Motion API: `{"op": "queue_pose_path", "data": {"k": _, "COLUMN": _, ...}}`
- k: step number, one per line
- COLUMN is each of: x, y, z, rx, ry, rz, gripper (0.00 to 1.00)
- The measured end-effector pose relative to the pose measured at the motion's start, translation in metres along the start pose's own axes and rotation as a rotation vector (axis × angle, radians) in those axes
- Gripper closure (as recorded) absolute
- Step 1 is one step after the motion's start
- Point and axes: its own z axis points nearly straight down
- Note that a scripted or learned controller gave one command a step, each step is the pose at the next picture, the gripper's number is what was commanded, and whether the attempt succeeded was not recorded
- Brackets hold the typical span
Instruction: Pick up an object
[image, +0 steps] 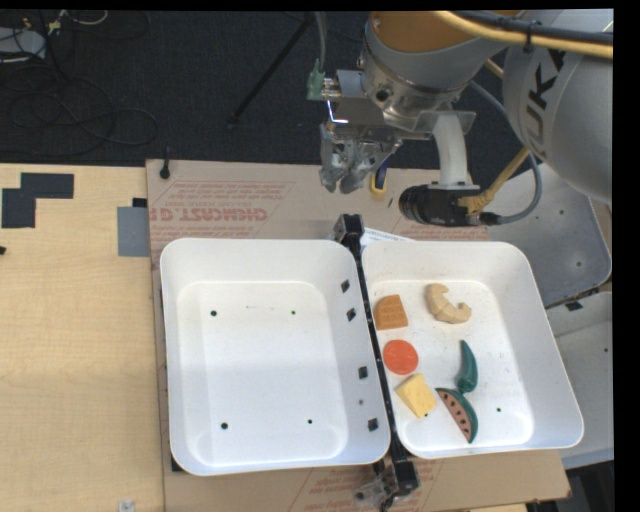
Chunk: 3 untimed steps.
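Observation:
My gripper (347, 178) hangs high above the back edge of the bench, behind the two bins, with nothing seen between its fingers. The right bin (530, 300) holds several small things: an orange-brown block (390, 312), a beige curved piece (446, 304), a red disc (401, 356), a yellow wedge (417, 396), a teal curved piece (467, 366) and a watermelon slice (460, 414). All of them lie well below and to the right of the gripper.
The left bin (180, 300) sits beside the right one, joined by a black clip strip (362, 340). Both rest on a brown cardboard sheet (230, 200). Bare wooden bench top (70, 340) extends to the left.

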Motion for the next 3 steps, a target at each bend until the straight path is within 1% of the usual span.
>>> {"op": "queue_pose_path", "data": {"k": 1, "x": -0.007, "y": 0.023, "z": -0.019, "rx": -0.005, "ry": -0.001, "rz": 0.002, "gripper": 1.00}}
{"op": "queue_pose_path", "data": {"k": 2, "x": -0.010, "y": 0.020, "z": -0.045, "rx": -0.004, "ry": 0.000, "rz": -0.001, "gripper": 1.00}}
{"op": "queue_pose_path", "data": {"k": 3, "x": -0.034, "y": 0.039, "z": -0.075, "rx": -0.005, "ry": -0.001, "rz": 0.003, "gripper": 1.00}}
